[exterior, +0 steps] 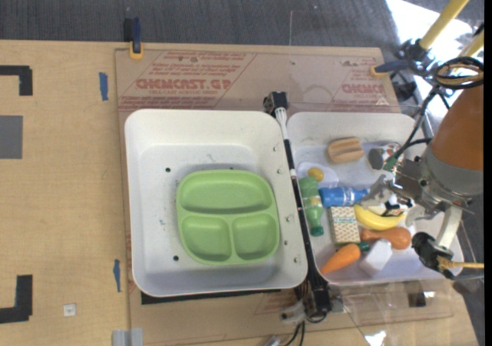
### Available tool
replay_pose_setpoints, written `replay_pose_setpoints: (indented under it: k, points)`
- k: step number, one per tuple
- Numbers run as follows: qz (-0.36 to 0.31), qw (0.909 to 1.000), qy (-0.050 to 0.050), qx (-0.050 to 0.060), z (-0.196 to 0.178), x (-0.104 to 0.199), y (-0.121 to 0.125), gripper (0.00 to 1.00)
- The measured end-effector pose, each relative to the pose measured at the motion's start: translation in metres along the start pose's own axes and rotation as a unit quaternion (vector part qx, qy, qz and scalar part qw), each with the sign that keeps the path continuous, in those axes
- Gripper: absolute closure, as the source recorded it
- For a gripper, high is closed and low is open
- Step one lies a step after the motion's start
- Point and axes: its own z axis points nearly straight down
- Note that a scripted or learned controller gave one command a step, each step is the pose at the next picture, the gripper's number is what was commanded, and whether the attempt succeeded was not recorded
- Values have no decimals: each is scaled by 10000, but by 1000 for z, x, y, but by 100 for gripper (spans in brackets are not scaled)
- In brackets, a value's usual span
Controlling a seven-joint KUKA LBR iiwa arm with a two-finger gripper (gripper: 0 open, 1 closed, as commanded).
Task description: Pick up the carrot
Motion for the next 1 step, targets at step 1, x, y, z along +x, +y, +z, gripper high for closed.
replay_pose_setpoints:
  k: [1]
  points:
    - [-660,9978,13,-61,86,-46,20,0]
